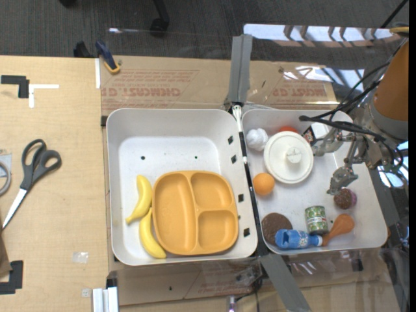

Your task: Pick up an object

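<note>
Red printed lettering runs along the brown cardboard sheet (170, 83) that lies under the far side of the two bins, up and to the left of the jaws. It appears upside down and mirrored from this camera, and the letters are too small and blurred to spell out with any confidence. A second stretch of the same red print sits on the cardboard (296, 91) above the right bin, closer to the jaws, equally illegible. The small green can (316, 219) below the jaws carries a label, but its wording cannot be read.
</note>
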`<action>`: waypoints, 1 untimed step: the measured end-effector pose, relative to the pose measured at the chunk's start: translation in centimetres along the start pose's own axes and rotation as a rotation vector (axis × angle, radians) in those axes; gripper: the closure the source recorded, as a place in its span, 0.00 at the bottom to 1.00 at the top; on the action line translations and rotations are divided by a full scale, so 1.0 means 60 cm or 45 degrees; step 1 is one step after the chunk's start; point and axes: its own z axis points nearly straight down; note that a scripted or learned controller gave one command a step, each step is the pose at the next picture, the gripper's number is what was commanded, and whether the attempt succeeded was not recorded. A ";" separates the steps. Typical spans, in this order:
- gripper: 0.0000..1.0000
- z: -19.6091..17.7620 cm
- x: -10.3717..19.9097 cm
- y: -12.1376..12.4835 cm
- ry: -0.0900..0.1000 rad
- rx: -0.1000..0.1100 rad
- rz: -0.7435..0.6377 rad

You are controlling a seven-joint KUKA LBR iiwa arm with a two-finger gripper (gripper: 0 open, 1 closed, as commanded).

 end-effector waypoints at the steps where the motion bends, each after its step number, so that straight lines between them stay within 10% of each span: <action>1: 0.00 0.177 0.077 -0.068 -0.021 0.010 0.110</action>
